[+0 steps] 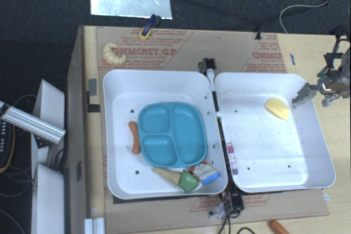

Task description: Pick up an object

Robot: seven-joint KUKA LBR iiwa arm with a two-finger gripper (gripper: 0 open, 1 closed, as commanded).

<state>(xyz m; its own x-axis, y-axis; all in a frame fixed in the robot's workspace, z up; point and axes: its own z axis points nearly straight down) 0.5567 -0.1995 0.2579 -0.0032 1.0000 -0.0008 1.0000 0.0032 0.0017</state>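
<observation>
Yellow piece (pixel 278 108): lies alone in right bin (pixel 307 172), near its far right corner.
Gripper (pixel 300 98): at that bin's right rim, just beside the piece, carrying nothing; finger state unclear.
Left bin (pixel 118 134): crowded, harder pick.

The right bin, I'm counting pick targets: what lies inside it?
One yellow object lies in the right bin, near its far right corner. The tool covers a bit of the rim there.
</observation>
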